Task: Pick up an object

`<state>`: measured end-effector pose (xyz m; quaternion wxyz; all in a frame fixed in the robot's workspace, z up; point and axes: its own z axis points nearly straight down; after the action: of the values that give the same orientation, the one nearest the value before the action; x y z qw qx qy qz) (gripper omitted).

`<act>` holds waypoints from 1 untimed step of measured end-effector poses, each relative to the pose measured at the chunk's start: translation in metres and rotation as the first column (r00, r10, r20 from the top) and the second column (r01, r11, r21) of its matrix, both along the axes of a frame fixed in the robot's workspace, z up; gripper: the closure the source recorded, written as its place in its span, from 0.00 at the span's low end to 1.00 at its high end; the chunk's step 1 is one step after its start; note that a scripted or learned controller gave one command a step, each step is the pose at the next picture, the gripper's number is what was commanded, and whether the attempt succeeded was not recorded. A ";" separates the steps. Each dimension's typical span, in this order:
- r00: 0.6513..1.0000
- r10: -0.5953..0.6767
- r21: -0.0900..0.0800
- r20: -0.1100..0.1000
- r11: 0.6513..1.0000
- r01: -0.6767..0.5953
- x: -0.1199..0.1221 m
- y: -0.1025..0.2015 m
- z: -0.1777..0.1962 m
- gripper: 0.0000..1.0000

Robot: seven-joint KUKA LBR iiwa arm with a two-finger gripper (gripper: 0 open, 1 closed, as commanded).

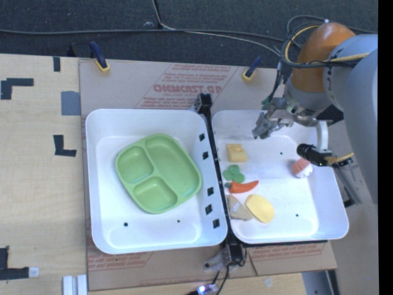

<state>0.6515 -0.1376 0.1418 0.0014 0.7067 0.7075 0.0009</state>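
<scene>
Camera view puts your hand (263, 129) over the right bin's (334, 226) far edge; whether it's wide or narrow, you cannot tell. The nearest object, the yellow block (236, 153), lies just down-left of it, other food farther on.

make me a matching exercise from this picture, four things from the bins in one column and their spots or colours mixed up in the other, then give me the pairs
Things:
1. green tray
2. carrot
3. yellow piece
4. pink-and-white piece

Descriptions:
A. orange, lying in the middle of the right bin with a green top beside it
B. near the right bin's right wall, apart from the other food
C. has three compartments and sits in the left bin
D. toward the right bin's front, next to a tan wedge

Pairs: 1-C, 2-A, 3-D, 4-B
</scene>
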 end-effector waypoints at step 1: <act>1.000 0.000 0.000 0.001 1.000 0.000 -0.001 -0.006 0.045 1.00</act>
<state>0.6504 -0.1432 0.1869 0.0018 0.7068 0.7074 0.0010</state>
